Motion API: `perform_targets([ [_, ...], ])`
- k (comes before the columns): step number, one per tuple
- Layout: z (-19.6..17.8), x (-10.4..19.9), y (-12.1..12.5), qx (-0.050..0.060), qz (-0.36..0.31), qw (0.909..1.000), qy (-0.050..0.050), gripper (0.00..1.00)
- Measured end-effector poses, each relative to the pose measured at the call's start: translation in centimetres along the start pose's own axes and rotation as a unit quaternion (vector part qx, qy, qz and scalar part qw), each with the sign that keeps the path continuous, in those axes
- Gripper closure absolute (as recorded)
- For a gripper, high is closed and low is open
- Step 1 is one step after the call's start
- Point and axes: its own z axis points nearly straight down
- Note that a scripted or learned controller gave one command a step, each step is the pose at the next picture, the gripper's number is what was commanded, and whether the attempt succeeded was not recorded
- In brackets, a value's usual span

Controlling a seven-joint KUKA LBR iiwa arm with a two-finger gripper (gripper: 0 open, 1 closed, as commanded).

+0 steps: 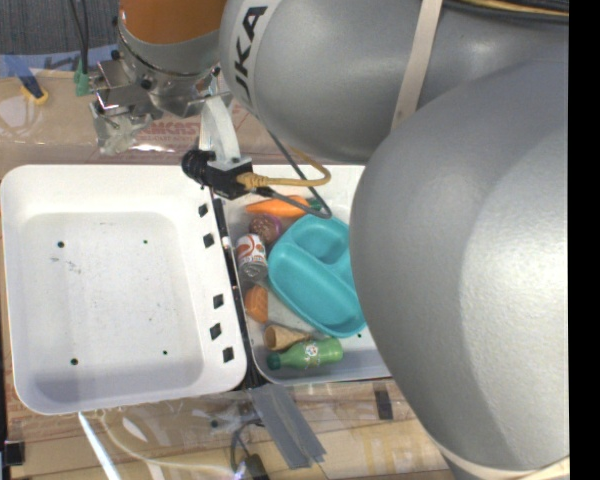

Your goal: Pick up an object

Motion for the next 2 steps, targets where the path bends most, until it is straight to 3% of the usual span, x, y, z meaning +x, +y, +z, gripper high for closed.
perform_targets([
  [1,-11.3,-6.1,-1.7,-0.009,-0.087,0.9962,-0.001,1.0],
  [2,-2.9,-5.1,1.0,-0.001,0.217,0.9761,0.001,1.0],
])
